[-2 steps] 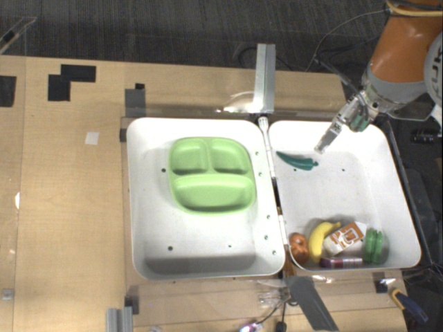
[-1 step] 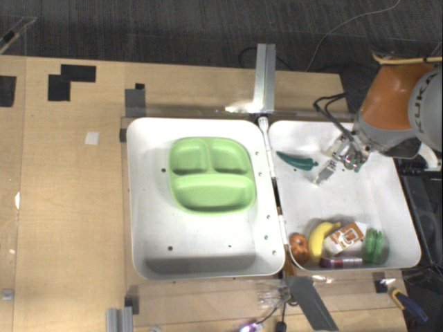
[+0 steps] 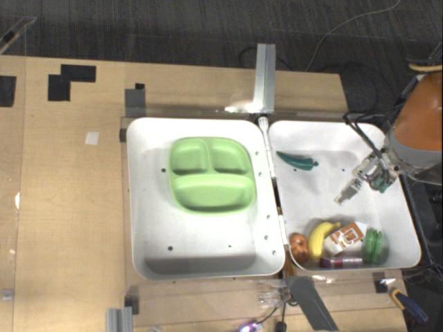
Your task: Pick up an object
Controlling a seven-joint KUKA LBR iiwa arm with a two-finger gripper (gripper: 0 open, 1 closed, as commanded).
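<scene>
Grey-and-orange arm reaching in from the right, gripper hovering over bare floor in the right bin. Fingers close together, nothing between them. Nothing picked up yet; whole task left, by the look of it. Candidates: green pod lying alone toward the far left of that bin; banana, apple, carton, green disc crowded against the near wall. Plenty of open room around the pod; tight quarters and a rim close by for the near cluster. Left bin with green tray well apart.
</scene>
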